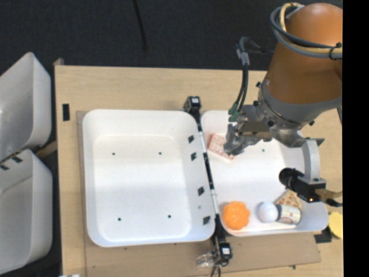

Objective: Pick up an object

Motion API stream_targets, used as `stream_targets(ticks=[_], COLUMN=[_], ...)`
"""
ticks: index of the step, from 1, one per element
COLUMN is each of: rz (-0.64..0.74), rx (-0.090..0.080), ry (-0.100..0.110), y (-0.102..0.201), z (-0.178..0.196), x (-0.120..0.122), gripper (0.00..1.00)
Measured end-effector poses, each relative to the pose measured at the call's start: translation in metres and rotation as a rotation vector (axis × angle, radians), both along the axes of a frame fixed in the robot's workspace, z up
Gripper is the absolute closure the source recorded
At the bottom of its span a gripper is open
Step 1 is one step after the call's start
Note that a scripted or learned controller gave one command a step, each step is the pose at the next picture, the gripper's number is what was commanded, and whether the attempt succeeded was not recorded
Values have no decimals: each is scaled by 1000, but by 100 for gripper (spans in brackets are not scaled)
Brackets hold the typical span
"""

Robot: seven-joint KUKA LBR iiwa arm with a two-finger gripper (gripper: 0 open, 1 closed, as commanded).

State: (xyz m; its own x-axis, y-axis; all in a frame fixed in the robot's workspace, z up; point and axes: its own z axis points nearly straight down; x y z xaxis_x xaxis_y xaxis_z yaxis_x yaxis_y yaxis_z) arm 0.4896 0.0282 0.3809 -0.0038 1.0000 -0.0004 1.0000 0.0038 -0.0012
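Note:
In the right bin (253, 178) lie several objects. A small pink-and-white packet (217, 145) rests near the bin's left wall at the back. My gripper (232, 146) hangs low over the packet's right edge, touching or nearly touching it. An orange ball (236, 214) sits at the bin's front left. Beside it lies a white ball (267, 212) against a small white cup-like item (289, 213). A brownish patterned piece (288, 199) lies just behind that.
The left bin (144, 175) stands beside the right one, with a black clipped divider (203, 166) between them. The arm's large orange-banded wrist (305, 51) looms over the right bin's back right. A black fitting (295, 180) sits at the right wall.

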Motion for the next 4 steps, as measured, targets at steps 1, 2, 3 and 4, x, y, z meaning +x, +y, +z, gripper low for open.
stream_targets(ticks=[1, 2, 3, 4], rz=[-1, -1, -2, 0], rx=[0, 0, -2, 2], ry=[-21, -4, 12, -15], y=[-21, 17, 43, 51], z=[178, 171, 17, 140], x=[0, 0, 10, 25], gripper=[100, 100, 100, 100])
